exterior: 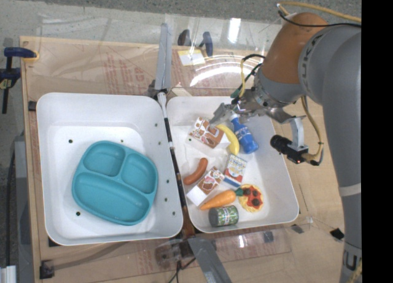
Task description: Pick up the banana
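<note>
White left bin (55, 116), shallow, on the bench: holds one teal divided tray (115, 181) with three compartments, lying flat near the bin's middle.

White right bin (279, 171), set just beside the left one, their inner rims touching along a grey divider: holds mixed toy food items.
- Sausage (196, 170), red-brown, near the left wall, lying at a slant.
- Snack packet (204, 131), brown and white, in the upper part of the bin, just left of the banana.
- Second snack packet (207, 185), below the sausage, touching the carrot's blunt end.
- Banana (231, 140), yellow, curved, lying in the upper middle of the bin between the upper packet and the blue bottle, touching the bottle.
- Carrot (217, 199), orange, lying at a slant.
- Small carton (235, 166), white and blue, just below the banana's lower tip.
- Can (223, 215), dark with a green label, on its side near the front wall.
- Pizza slice (250, 197), right of the carrot.
- Blue bottle (244, 135), lying tilted, its upper end under the gripper.

Gripper (232, 110), at the end of the grey arm with orange band, low over the banana's upper end and the bottle; whether its fingers are spread or pressed together cannot be told.
</note>
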Tool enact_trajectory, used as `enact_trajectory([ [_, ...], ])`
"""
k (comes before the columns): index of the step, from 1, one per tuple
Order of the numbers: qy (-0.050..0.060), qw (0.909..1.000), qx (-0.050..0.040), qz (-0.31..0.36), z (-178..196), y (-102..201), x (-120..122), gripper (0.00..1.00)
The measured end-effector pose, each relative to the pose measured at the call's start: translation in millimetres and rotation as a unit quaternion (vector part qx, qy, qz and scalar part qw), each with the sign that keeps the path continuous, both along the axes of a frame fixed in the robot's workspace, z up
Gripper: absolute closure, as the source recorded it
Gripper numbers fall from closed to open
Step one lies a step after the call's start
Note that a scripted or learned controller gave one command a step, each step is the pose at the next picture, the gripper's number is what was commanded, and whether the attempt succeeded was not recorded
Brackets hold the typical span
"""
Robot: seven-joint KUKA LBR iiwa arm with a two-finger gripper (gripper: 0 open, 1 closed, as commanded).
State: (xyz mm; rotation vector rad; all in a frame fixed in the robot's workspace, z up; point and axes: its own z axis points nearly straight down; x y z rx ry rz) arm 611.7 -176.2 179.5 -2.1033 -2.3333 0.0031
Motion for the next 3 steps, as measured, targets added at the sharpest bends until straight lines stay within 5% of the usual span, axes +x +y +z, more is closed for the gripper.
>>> enact_trajectory([
  [1,0.0,0.9906,0.0006,0.137,-92,-46,-23,0.0],
  [2,0.0,0.9906,-0.0005,0.137,-81,-49,-22,1.0],
  [3,-0.002,0.9871,-0.0003,0.16,10,3,19,1.0],
])
